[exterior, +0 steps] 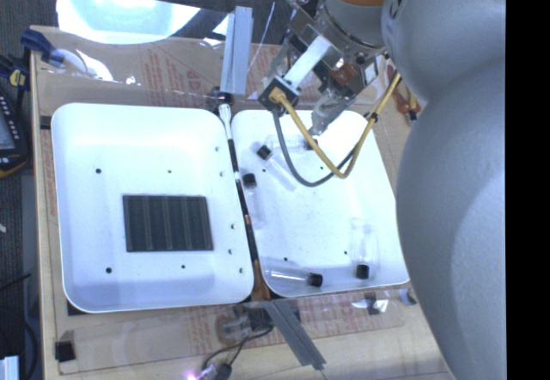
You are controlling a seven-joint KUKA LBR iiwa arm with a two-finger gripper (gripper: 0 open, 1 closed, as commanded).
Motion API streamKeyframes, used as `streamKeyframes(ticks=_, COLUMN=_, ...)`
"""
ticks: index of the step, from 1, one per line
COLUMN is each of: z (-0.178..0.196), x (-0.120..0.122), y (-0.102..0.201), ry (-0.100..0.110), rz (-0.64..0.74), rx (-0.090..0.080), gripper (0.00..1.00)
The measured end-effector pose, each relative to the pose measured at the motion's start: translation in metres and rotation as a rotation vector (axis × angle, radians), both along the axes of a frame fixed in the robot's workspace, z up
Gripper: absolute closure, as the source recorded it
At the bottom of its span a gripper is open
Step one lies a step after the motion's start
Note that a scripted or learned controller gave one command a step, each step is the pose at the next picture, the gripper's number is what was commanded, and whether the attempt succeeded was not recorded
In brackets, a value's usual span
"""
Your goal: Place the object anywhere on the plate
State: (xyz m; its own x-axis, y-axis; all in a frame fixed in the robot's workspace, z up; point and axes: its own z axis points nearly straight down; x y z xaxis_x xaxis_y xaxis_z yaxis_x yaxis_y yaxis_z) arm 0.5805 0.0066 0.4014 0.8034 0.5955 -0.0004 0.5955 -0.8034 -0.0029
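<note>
Jaw state: cannot tell; gripper [320,116] blurred, tangled with yellow cable [331,170], above far end of right bin [387,198].
Nearest vial [273,162], clear with black cap: on bin floor, near gripper, to its left.
Second black cap [249,180]: by divider; body hard to make out.
Two further vials [296,277] [363,254]: near front wall, well apart from gripper.
Dark ribbed plate [168,222]: left bin [77,137], bare.
Arm [447,112] cuts off right bin's right side.
</note>
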Motion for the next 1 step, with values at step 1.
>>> streamKeyframes(ticks=1, z=-0.1257, x=-0.0156, y=0.0849, ry=0.007, rz=-0.059, rx=-0.002, gripper=1.0)
